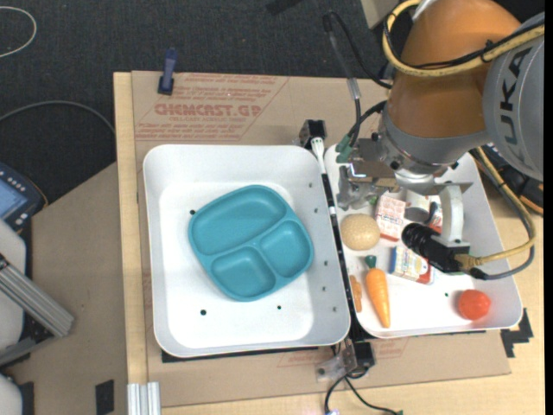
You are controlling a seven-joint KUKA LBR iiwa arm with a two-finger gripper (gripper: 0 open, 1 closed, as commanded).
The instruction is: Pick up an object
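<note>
Claw over right bin, potato just below; open/closed unclear.

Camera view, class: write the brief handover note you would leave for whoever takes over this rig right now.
Gripper: low over the right white bin, among the items; finger state unreadable from here.
Right bin holds a beige round bun-like item, an orange plastic carrot, a red tomato-like ball and small printed packets.
Left white bin holds a teal three-compartment plate.
Done: arm is positioned over the items. Nothing visibly lifted.
Left: secure one object and raise it.
</note>
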